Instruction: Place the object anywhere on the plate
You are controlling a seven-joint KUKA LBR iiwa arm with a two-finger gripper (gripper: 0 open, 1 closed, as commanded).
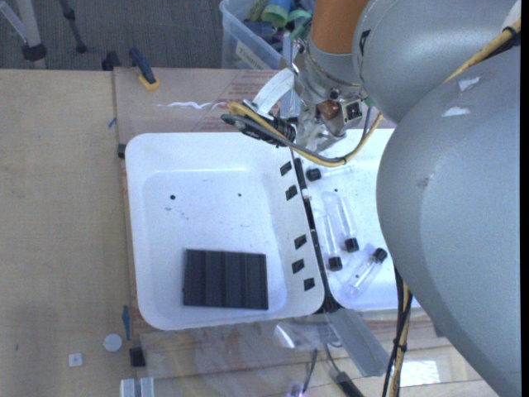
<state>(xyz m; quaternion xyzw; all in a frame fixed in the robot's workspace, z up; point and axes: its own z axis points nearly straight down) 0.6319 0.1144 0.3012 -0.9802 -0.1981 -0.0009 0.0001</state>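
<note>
A dark grey ribbed plate [225, 279] lies flat in the near part of the left bin [157, 168]. In the right bin [364, 300] lie clear tubes with black caps: one tube [339, 220] runs lengthwise near the divider, and another [364, 269] lies tilted close to the front. A small black piece [313, 174] sits at the far end of that bin. My gripper [319, 136] hangs over the far end of the right bin, just above the black piece, partly hidden by cables and the wrist.
The big grey arm covers most of the right bin's right side. A clear tub of coloured items [264, 15] stands behind the bins. Black clips [299, 242] line the divider between the bins. Small bits lie on the bench at front left [111, 342].
</note>
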